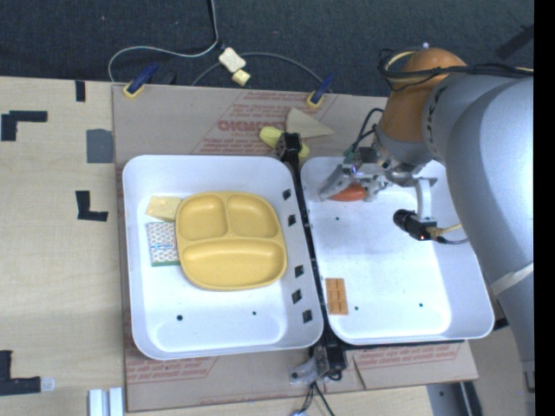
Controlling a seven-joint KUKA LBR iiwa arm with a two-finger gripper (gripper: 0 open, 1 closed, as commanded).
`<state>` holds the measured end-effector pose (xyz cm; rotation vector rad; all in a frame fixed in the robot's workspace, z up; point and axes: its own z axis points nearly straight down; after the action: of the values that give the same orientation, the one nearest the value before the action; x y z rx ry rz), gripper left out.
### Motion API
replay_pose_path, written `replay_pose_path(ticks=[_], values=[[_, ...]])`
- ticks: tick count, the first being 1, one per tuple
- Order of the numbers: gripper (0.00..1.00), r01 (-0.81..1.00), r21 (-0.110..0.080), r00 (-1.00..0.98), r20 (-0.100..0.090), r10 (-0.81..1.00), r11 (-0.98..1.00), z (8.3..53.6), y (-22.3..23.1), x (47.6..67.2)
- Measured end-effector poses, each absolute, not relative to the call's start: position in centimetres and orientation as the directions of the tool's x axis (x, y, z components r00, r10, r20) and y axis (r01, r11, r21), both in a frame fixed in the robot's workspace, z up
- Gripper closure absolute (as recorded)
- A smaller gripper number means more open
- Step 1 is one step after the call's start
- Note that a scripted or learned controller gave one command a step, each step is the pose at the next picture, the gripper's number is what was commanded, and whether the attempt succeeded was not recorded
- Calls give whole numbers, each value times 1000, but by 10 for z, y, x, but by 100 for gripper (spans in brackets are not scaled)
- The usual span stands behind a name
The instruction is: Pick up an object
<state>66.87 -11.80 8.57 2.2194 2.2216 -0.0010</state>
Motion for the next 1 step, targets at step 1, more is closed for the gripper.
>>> replay_pose_path(ticks=[1], values=[[0,1000,1,0,-3,1000,0,86,-113,669]])
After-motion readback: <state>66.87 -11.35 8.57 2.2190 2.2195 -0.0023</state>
